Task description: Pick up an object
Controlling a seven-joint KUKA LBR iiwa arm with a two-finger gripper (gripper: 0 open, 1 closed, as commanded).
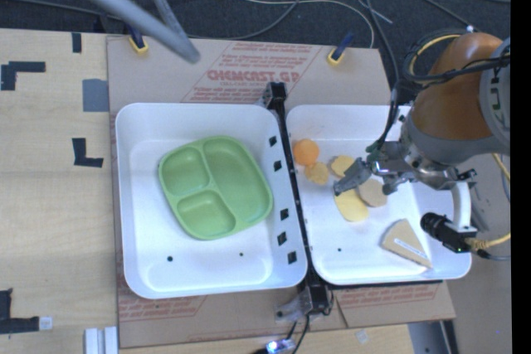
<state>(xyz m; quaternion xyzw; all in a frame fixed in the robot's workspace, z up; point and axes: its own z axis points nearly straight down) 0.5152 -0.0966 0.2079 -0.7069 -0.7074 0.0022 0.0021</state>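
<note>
Low over the right bin (328, 265), end effector (358, 177) with fingers spread, hovering among yellow food pieces (353, 208) mid-bin, orange piece (306, 151) near the divider, green tray (216, 186) in the left bin (133, 203).

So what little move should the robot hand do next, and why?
Probably lower a little onto the pale yellow flat food piece. The gripper sits in the right white bin just above that piece, among other small yellow and orange pieces, and nothing can be seen between its fingers.
</note>
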